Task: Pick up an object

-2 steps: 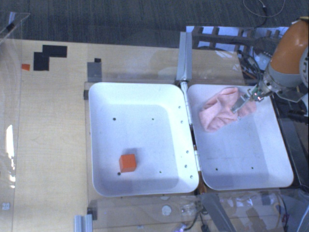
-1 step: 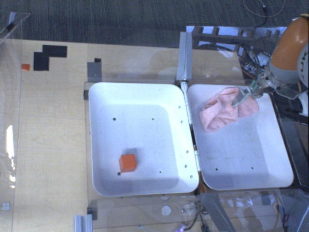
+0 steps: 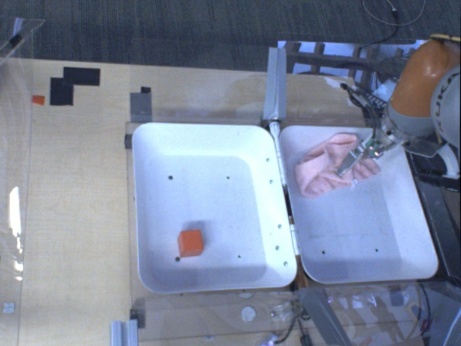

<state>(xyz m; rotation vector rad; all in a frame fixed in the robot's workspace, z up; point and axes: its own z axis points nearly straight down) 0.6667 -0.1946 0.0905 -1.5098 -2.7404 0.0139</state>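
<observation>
Orange block (image 3: 191, 243): small cube, alone on the floor of the left bin (image 3: 155, 215), toward that bin's front-left corner; well apart from the arm and everything else.
Left bin: shallow, white, rounded corners; its right rim runs alongside the right bin (image 3: 374, 262).
Divider: grey metal rail (image 3: 273, 85) rising from the seam between the two bins toward the bench's far edge.
Pink cloth (image 3: 325, 168): soft crumpled heap in the right bin, near its far-left corner; long axis runs roughly left-low to right-high, toward the arm.
Gripper (image 3: 348, 170): reaches in from the right, slanted down and to the left, tip over the right-hand end of the cloth.
Key relation: cloth lies directly under and to the left of the gripper tip; tip looks to be touching or pressed into the folds.
Gripper state: cannot tell how far apart the jaws stand, nor whether any cloth is caught; too small and mixed with the fabric.
Arm (image 3: 425, 85): grey with orange band, over the right bin's far-right corner.
Obstructions: none between tip and cloth; the bin's far rim and left wall are near the heap.
Judgement: cloth is the likely target; a limp pile may slip or lift only partly.
</observation>
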